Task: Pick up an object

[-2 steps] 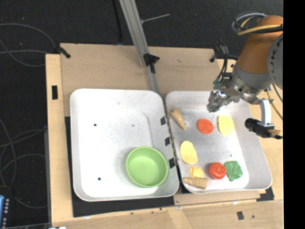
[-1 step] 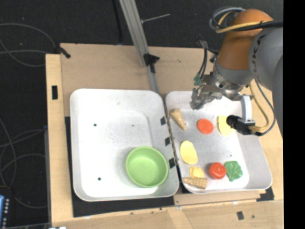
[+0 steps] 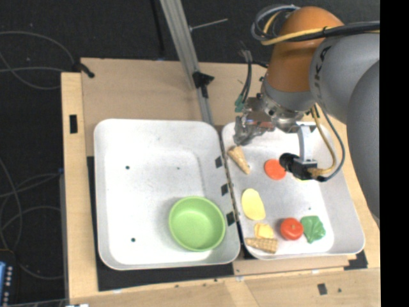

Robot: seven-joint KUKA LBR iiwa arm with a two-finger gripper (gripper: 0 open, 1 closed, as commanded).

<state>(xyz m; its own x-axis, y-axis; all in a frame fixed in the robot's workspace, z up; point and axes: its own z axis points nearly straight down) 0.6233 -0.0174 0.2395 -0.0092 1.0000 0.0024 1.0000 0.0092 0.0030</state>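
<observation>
The single overhead view shows two white bins side by side: the left bin (image 3: 128, 171) holds a green bowl (image 3: 197, 223) toward its lower right, and the right bin (image 3: 339, 197) holds the small items. The gripper (image 3: 246, 132) sits at the upper left corner of the right bin, low over the floor; whether it is spread or closed cannot be told, and nothing can be seen in its grasp. The nearest candidate, a tan cone (image 3: 239, 159), lies just below the gripper in the frame, close to the divider, its long axis running from upper left to lower right. An orange disc (image 3: 275, 169) lies to the cone's right. Lower down are a yellow piece (image 3: 253, 204), a waffle (image 3: 262, 242), a tomato (image 3: 291, 229) and a green piece (image 3: 312, 228), all well apart from the gripper. The coming move likely turns on a short shift down-frame to the cone.
</observation>
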